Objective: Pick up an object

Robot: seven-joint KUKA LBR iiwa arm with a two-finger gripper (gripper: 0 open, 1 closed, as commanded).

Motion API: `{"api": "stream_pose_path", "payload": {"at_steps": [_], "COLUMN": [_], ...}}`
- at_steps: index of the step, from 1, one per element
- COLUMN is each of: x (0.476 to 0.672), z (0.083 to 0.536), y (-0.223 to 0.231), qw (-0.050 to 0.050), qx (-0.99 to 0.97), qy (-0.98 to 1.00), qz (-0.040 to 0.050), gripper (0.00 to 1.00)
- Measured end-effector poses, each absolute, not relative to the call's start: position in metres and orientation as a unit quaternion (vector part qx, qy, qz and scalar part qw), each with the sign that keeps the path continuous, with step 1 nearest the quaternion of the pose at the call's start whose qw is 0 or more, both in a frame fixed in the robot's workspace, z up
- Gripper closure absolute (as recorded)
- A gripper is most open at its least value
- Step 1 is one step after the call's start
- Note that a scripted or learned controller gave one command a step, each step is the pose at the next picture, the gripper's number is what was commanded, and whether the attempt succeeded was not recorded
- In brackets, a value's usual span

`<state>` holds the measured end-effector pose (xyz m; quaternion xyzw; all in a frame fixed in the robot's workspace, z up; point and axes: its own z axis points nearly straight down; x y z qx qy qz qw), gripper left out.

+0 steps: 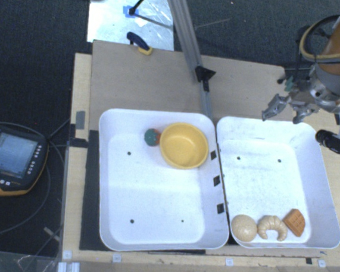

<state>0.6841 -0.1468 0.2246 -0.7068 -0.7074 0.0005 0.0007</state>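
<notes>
1. Camera view: croissant point(273, 226) lies at the right bin's point(327, 177) 6 o'clock edge, between round bun point(244, 227) and waffle piece point(295, 221).
2. Handling: probably light and stiff; grasp across its middle.
3. Gripper point(286, 111) hangs released at the bin's 12 o'clock rim, holding nothing.

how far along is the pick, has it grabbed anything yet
Nothing looks picked. The gripper hangs open above the far rim of the right bin, with nothing between its fingers. The bun, croissant and waffle lie at that bin's near edge; the yellow bowl and green ball sit in the left bin. Reaching, grasping and lifting are all left.
</notes>
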Motion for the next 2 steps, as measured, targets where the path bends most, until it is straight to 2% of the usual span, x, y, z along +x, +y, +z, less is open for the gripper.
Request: {"api": "stream_pose_path", "payload": {"at_steps": [1,2], "x": [0.686,0.688], "z": [0.181,0.119], "y": [-0.142,-0.143], "qw": [0.001,0.002], "qx": [-0.707,-0.707], "qy": [-0.707,-0.707], "qz": [0.0007,0.0012], "gripper": [0.00,0.00]}}
